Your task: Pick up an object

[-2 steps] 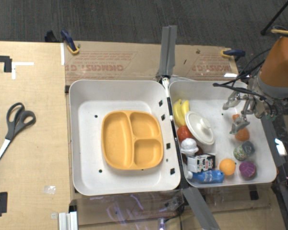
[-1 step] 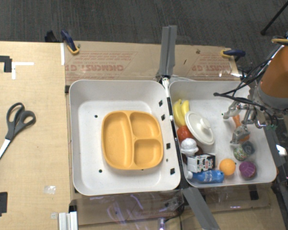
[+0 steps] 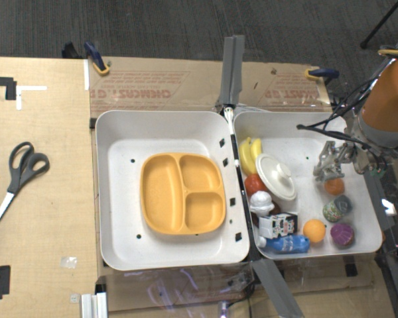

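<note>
Camera view: cardboard (image 3: 156, 85) print reads mirrored.

— What is the divided plate (image 3: 183, 193) made of?
— Smooth orange plastic with a soft sheen, and both bins (image 3: 113, 177) are glossy white plastic.
— And the surface (image 3: 40, 244)?
— Pale matt wood, with brown cardboard (image 3: 152, 88) behind. The scissors (image 3: 20, 171) have bare metal blades and black plastic handles.
</note>
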Robot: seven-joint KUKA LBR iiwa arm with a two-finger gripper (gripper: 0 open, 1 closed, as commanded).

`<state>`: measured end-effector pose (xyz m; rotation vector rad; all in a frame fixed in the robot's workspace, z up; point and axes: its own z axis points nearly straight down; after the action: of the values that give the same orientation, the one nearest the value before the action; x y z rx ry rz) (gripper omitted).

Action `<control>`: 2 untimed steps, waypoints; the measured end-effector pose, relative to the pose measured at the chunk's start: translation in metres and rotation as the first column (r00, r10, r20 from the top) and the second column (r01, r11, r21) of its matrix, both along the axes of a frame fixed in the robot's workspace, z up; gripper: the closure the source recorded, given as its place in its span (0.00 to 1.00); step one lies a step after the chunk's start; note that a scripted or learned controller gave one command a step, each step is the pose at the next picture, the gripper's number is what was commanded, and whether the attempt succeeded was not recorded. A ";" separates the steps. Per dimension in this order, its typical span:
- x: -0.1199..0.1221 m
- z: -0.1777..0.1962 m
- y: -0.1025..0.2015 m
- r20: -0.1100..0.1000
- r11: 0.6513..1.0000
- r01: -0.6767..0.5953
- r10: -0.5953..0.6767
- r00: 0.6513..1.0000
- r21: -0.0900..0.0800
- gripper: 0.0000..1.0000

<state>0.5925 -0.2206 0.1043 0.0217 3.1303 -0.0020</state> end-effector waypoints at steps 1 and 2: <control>0.036 -0.010 0.019 -0.004 0.961 0.275 -0.275 0.961 0.002 1.00; 0.036 -0.010 0.019 -0.004 0.961 0.275 -0.275 0.961 0.002 0.00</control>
<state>0.6280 -0.2020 0.0943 0.4567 3.1007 -0.0013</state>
